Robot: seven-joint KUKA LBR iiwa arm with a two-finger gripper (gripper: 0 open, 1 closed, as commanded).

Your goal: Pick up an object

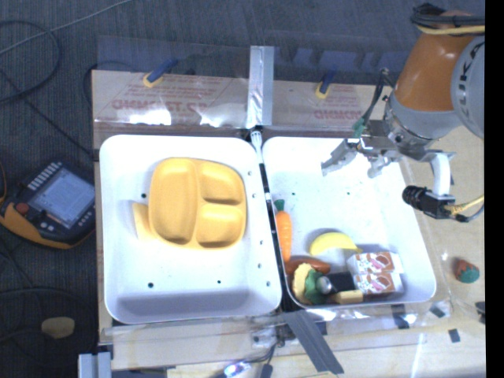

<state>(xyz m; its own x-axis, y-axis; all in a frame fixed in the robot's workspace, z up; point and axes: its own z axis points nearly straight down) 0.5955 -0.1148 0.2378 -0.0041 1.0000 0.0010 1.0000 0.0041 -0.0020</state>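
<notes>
Yellow divided tray seen in the white left bin, orange carrot with green top, yellow banana, red-and-white patterned carton in the white right bin, orange band on the grey arm

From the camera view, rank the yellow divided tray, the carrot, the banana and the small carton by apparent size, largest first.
1. Yellow divided tray, by far the largest.
2. Small carton.
3. Carrot and banana: too alike to rank; the carrot is longer and thinner, the banana shorter and broader.

bright even light, glare on white bins, slightly soft.
</notes>
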